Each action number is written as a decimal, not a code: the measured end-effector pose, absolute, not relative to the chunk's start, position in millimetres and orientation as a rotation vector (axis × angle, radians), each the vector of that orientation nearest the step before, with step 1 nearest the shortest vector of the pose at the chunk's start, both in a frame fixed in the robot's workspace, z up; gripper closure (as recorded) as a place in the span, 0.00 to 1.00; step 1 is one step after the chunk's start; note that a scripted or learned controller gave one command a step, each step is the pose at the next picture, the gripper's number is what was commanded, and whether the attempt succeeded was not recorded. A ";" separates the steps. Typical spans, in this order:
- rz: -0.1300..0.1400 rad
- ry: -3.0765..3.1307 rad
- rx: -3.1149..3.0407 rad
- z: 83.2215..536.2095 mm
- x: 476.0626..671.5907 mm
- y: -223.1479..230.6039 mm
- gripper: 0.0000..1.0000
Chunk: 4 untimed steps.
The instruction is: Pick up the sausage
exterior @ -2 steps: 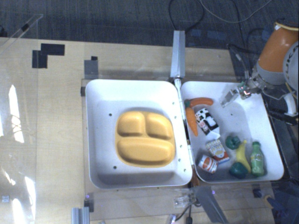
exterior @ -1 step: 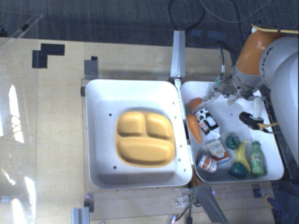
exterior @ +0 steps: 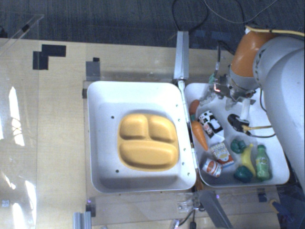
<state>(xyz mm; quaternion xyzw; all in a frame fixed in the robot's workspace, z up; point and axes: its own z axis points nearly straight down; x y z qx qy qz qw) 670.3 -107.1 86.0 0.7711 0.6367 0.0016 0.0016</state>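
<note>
The big grey arm (exterior: 281,94) with its orange band reaches in from the right over the far part of the right shallow white plastic bin (exterior: 281,175). The left white bin (exterior: 100,128) holds a smooth yellow three-compartment tray (exterior: 147,140). In the right bin, a tapered orange carrot (exterior: 199,134) lies along the left wall, near a black-and-white cow toy (exterior: 210,122), a green bottle (exterior: 262,162) and a yellow banana (exterior: 247,157). The reddish-brown sausage (exterior: 194,107) rests at the far left, just left of the gripper (exterior: 220,90); whether the gripper grasps anything, I cannot tell.
</note>
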 end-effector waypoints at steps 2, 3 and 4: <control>0.005 1.999 2.419 86.2 670.3 -107.1 0.00; 0.005 1.999 2.419 86.2 670.3 -107.1 0.00; 0.005 1.999 2.419 86.2 670.3 -107.1 0.00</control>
